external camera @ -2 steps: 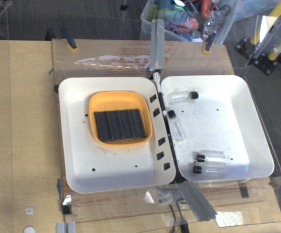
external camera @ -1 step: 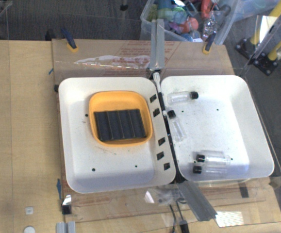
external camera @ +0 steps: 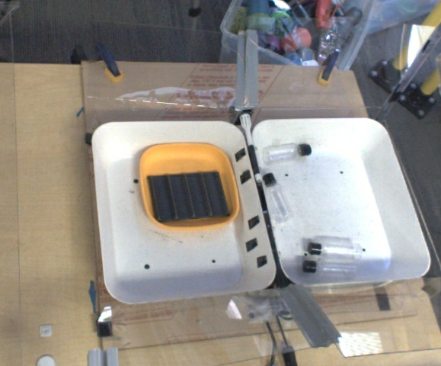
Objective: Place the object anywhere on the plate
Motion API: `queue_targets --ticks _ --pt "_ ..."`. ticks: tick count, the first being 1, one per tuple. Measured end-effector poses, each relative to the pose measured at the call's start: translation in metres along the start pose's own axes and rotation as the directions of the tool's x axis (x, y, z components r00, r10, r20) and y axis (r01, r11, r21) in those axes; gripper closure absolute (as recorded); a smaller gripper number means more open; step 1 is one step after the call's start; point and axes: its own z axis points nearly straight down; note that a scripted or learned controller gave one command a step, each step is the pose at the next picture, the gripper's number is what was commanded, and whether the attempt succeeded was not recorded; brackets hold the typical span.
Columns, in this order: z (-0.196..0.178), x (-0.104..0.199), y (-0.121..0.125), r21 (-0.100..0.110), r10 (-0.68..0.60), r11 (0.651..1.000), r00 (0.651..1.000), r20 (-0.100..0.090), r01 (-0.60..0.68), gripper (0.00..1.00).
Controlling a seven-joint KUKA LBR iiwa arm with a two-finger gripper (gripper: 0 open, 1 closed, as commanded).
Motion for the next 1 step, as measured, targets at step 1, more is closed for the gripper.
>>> queue_targets --ticks 1 --pt "-0.0014 -0.009 -0.0009 -0.002 -0.394 0.919 0.919 0.002 0.394 1.0"
